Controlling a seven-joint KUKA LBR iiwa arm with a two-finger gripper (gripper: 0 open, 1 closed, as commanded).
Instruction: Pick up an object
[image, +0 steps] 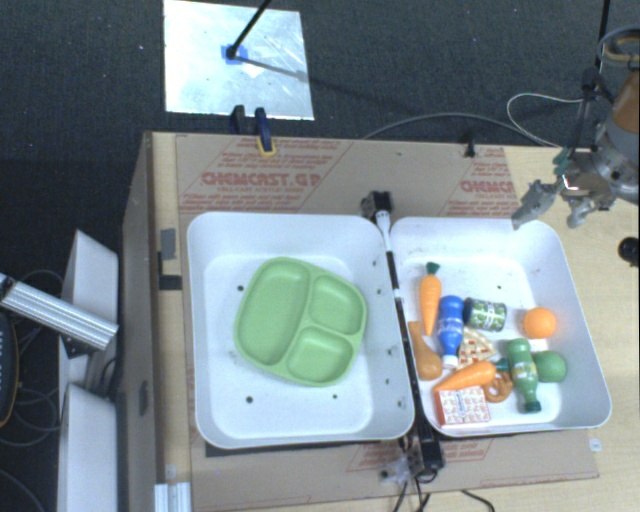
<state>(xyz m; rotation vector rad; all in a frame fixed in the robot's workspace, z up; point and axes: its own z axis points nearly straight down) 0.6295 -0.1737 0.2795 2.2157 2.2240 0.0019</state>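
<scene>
1. Gripper (556, 205) is hovering over the bench at the far right, just past the right bin's (588, 318) back corner. Fingers are spread apart, nothing sitting between them.
2. Objects are all lying in the right bin: two carrots (430, 303) (466, 377), blue bottle (450, 325), dark can (485, 315), orange ball (540, 322), green bottle (523, 372), red-and-white box (462, 405).
3. They are crowding together in the bin's near half, well apart from the gripper.
4. Left bin (215, 300) is holding a green divided tray (300, 320), tilted slightly.
</scene>
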